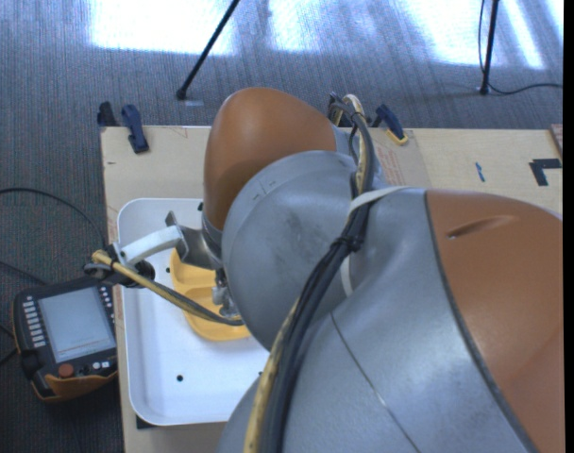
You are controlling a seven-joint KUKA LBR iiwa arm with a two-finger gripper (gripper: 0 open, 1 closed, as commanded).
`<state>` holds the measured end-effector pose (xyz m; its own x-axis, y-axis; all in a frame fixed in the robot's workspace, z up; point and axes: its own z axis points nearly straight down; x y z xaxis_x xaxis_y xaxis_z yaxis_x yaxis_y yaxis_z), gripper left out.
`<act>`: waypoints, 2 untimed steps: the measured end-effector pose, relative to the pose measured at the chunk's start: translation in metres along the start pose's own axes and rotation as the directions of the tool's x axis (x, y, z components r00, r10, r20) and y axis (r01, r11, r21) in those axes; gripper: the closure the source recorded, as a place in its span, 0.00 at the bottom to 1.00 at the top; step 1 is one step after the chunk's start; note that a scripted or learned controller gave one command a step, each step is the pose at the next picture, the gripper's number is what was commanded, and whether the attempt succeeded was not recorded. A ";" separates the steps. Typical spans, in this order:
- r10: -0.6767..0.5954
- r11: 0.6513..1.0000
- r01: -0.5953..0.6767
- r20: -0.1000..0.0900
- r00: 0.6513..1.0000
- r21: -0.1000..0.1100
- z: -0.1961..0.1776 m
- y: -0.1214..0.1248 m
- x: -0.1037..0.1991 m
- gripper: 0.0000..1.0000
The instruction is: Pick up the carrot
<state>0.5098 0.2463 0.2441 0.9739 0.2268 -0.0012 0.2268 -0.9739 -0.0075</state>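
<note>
Reaching over left bin (pixel 164 385), arm (pixel 296 243) hid much of it. Gripper (pixel 221 302) state could not be told. Carrot's place unclear; yellow item (pixel 194 286) lay under wrist. Carrot judged light, stiff, smooth: grasp mid-body, across width.

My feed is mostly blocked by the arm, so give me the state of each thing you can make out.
arm: reaching low over the left bin, covering most of it.
white bin: flat on the bench, near corner bare.
yellow object: lying in the bin, partly under the arm.
teach pendant: on the floor, screen lit.
</note>
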 end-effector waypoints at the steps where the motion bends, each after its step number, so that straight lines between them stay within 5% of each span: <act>1: 0.038 0.999 -0.038 0.008 0.999 -0.006 0.020 -0.003 -0.034 1.00; 2: 0.034 0.999 -0.034 -0.005 0.999 -0.005 0.134 0.008 0.015 1.00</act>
<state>0.5255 0.2426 0.1100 0.9811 0.1937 0.0035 0.1937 -0.9811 -0.0020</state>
